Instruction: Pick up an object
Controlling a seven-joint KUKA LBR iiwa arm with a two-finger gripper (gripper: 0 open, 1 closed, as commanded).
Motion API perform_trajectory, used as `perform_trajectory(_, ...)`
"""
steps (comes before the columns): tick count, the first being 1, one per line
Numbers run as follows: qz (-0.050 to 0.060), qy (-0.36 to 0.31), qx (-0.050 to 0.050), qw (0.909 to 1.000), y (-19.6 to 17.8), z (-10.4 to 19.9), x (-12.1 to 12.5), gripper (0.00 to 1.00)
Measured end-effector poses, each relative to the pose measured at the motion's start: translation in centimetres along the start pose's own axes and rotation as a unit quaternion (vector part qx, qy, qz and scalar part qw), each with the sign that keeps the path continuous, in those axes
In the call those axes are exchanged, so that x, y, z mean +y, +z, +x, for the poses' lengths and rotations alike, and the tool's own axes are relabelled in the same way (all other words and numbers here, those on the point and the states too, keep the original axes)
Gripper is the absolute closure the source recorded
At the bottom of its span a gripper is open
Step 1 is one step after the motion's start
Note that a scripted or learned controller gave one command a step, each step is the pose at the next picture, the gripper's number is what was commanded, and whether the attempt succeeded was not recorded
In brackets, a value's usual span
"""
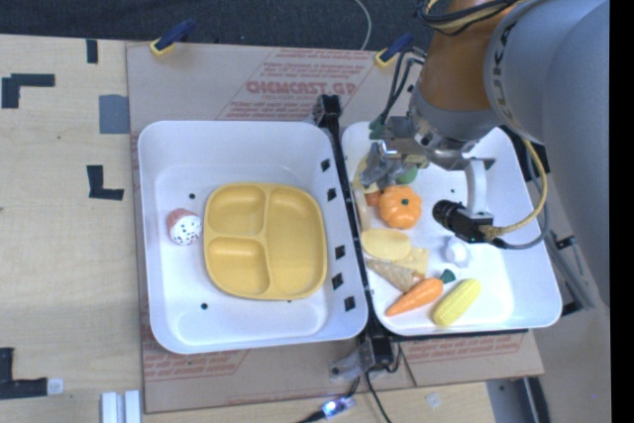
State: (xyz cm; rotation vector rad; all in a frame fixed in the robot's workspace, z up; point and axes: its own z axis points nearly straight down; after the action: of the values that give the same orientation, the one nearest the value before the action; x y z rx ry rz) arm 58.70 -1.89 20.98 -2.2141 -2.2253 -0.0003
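While the gripper [381,165] hangs low in the right bin [525,312] just above the orange pumpkin [399,207] — carrot [414,296] and corn [456,301] nearer the front — its jaws' spread cannot be told.

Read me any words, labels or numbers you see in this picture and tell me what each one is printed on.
"CHEMCAST GP", in red letters, reads fairly clearly on the brown cardboard sheet under the two white bins.
More red lines above and below it on the same cardboard: too small and blurred to read.
Black L-shaped and bar marks on the wooden bench: shapes, not letters.
No readable text on the yellow divided plate or the toy food.
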Motion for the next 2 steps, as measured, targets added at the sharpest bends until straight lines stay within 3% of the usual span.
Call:
perform_trajectory(1, -0.008, -0.001, 0.001, 1.0, -18.8, 3.8, -5.6, 1.0)
perform_trajectory(2, 0.001, 0.001, -0.001, 1.0, -18.3, 3.8, -10.5, 1.0)
